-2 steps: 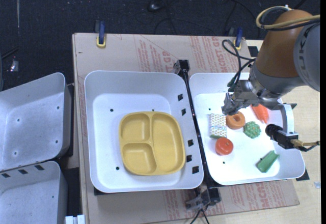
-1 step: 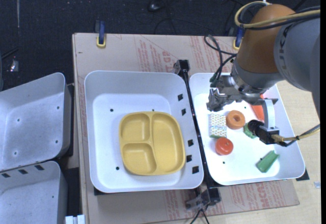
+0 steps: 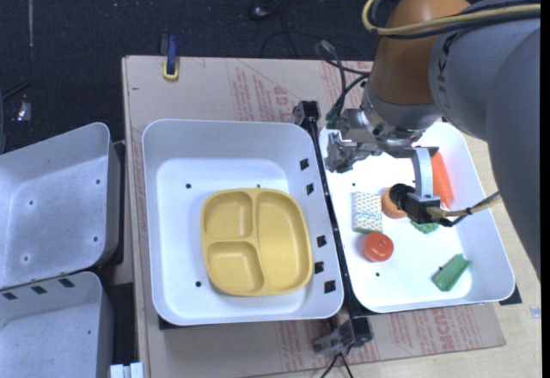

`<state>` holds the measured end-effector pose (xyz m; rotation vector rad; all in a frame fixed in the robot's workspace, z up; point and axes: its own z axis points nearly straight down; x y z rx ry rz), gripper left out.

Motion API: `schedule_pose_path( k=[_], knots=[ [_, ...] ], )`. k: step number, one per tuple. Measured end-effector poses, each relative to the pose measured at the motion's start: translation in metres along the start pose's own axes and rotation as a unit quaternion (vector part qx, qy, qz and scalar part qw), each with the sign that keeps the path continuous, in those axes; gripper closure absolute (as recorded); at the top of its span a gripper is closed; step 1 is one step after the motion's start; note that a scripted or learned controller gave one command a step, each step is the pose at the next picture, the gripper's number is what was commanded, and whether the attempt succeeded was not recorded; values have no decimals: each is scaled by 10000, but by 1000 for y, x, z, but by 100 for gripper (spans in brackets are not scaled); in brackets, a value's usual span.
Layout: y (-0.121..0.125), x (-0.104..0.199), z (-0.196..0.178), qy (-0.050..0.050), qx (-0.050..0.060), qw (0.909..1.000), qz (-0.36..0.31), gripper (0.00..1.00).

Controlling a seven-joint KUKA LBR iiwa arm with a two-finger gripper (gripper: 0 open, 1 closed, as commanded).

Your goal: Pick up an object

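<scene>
The right bin holds several small things. A pale checkered block lies near its left wall, with a red tomato-like ball just below it. A green piece rests toward the front right. An orange carrot-like stick lies by the right wall, and a small orange round thing sits mid-bin beside a bit of green. My gripper hangs low over the bin's back left corner, above the checkered block and apart from it.
The left bin carries a yellow divided plate. The black divider between the bins runs right beside my gripper. The arm's bulk covers the right bin's far part.
</scene>
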<state>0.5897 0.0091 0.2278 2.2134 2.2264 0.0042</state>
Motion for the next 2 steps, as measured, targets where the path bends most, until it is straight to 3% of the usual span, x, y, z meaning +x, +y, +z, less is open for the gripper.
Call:
schedule_pose_path(
  k=[1,2],
  knots=[
    [31,47,4,3,-1,10000,-5,100],
    [29,43,4,-5,14,10000,15,0]
  ],
)
